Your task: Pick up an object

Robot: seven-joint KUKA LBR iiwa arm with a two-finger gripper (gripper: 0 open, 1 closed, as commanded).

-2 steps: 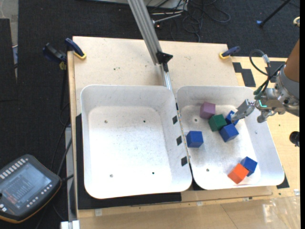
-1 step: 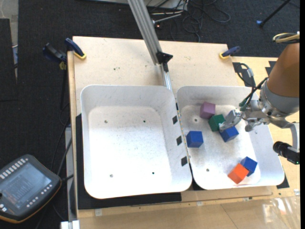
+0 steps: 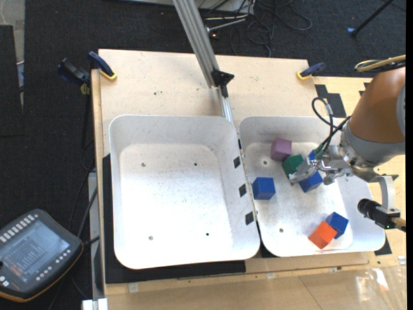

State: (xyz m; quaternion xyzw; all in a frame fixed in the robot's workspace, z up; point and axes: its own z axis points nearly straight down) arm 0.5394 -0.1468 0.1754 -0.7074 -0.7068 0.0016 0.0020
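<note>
The arm reaches in from the right over the right bin (image 3: pixel 361 237), and its end effector (image 3: pixel 308 172) sits low among a cluster of blocks near the bin's far middle. Whether the end effector is open or closed cannot be told, since blocks and its own body crowd that spot. A green block (image 3: pixel 293 165) lies just to its left and a blue block (image 3: pixel 312 182) touches it on the near side; a purple block (image 3: pixel 281 148) lies a little farther back. Another blue cube (image 3: pixel 263 188) rests apart at the bin's left. Near the right near corner, an orange block (image 3: pixel 322 235) touches a third blue block (image 3: pixel 337 223). The left bin (image 3: pixel 129 134) stands beside it on the desk (image 3: pixel 168 82).
</note>
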